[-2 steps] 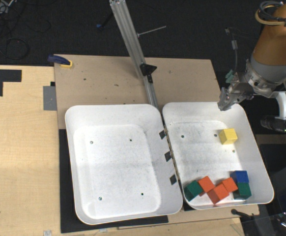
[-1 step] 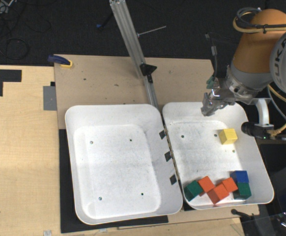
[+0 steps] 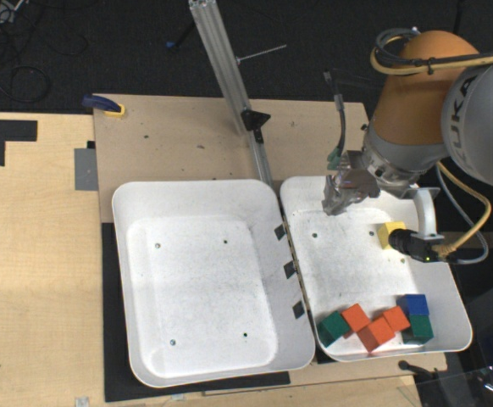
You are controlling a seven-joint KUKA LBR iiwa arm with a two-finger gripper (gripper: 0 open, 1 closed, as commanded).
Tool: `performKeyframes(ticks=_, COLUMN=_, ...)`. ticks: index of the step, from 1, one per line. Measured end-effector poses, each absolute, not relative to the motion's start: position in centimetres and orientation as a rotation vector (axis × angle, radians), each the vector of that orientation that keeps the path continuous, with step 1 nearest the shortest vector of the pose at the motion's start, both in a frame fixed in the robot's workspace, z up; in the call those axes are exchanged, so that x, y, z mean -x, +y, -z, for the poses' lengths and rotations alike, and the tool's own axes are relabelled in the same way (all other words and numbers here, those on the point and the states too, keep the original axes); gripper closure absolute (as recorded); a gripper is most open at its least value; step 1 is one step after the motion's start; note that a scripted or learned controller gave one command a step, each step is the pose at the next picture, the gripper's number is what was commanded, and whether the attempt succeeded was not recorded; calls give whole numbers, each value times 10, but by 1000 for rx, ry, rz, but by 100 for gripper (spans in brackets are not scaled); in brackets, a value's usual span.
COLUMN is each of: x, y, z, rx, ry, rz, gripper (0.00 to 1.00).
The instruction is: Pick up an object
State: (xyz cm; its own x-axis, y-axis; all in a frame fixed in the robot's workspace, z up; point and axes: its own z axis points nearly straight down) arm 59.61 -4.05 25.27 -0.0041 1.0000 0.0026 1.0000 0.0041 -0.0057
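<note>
Hovering near far edge of right bin (image 3: 450, 333), gripper (image 3: 341, 195) pointed down; finger state impossible to tell. Nothing seen between them. Blocks clustered at near edge: green block (image 3: 334, 326), two orange blocks (image 3: 377, 326), blue block (image 3: 414, 303); yellow block (image 3: 391, 233) near right edge. Risks judged: tight cluster leaving no finger room, neighbours nudged, grasp slipping off a block corner.
</note>
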Motion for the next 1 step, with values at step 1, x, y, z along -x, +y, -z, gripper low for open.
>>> performKeyframes(ticks=1, x=-576, y=19, z=-249, rx=2212, ry=-2222, rz=-4, gripper=100)
